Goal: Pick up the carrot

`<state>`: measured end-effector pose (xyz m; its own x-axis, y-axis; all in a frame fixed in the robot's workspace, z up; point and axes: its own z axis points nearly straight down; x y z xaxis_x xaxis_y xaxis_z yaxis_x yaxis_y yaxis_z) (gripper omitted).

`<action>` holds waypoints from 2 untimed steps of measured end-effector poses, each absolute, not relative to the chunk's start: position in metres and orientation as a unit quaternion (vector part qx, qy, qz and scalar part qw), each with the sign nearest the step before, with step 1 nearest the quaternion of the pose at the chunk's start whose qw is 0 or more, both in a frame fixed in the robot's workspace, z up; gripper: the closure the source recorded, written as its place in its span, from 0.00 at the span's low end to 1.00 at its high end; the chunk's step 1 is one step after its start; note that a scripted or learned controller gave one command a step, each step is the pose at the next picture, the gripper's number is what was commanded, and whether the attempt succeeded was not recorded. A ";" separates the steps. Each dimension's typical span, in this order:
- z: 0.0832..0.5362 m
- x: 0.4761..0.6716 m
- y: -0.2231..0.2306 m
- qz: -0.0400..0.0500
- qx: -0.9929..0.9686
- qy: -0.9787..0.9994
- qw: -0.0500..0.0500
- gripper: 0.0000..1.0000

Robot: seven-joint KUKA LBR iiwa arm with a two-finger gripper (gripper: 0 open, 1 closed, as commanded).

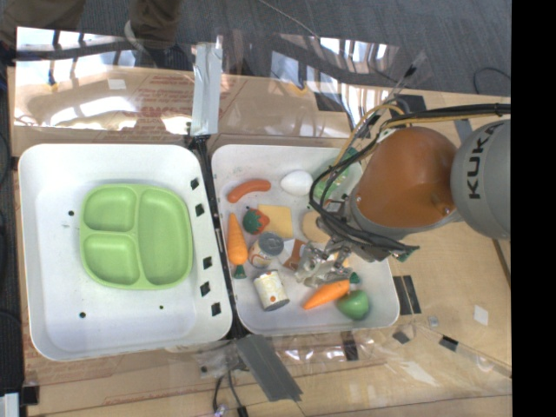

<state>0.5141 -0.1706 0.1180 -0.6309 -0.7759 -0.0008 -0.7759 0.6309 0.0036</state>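
Two orange carrots lie in the right bin (382, 315). One carrot (236, 240) lies lengthwise near the bin's left wall, its green top toward the front. The other carrot (327, 294) lies slanted near the front right, its thick end touching a green apple (354, 306). My gripper (321, 265) hangs low over the bin's middle right, just above and behind that slanted carrot. The orange band and cables of the wrist hide the bin's right side. No object shows between the fingers.
Also in the right bin are a red sausage (249, 189), a white egg (296, 182), a yellow cheese wedge (276, 218), a small grey can (271, 245) and a white cylinder (272, 290). A green divided plate (136, 236) sits in the left bin (43, 320).
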 end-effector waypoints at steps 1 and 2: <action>0.118 0.514 -0.171 -0.002 0.429 -0.903 0.001 0.00; 0.093 0.484 -0.207 0.000 0.360 -0.933 0.000 0.00</action>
<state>0.4843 -0.2071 0.0930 -0.7402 -0.6724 -0.0002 -0.6724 0.7402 0.0003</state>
